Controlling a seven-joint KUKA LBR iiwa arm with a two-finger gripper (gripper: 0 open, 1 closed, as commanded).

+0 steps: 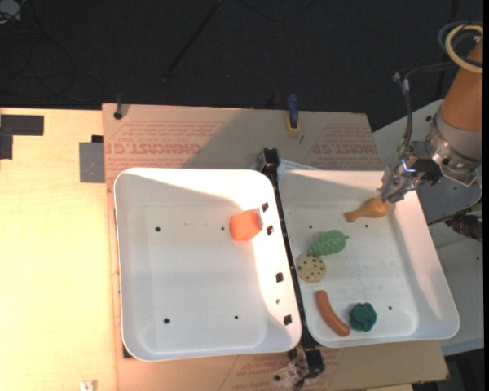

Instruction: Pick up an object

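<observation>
Two shallow white bins sit side by side on a cardboard sheet [228, 141] laid over the bench. The arm [464, 96] comes in from the right, its orange band showing above the grey wrist, and the gripper [395, 184] hangs over the upper right part of the right bin [428, 243], near the bin's far wall. Just below and left of its fingertips lies a tan, drumstick-shaped toy [368, 211], its thick end close under the gripper; whether the fingers are apart, together or pinching that toy cannot be told at this size. In the same bin, near the middle, rests a light green bumpy piece [329, 243], and just beside it toward the divider lies a round speckled cookie [311, 268]. Lower down, a reddish sausage [332, 313] lies at a slant, with a dark teal lump [363, 316] just to its right, near the bin's front edge. The left bin [147, 300] holds one orange block [245, 226], sitting toward its right side close to the wall shared with the other bin.
</observation>
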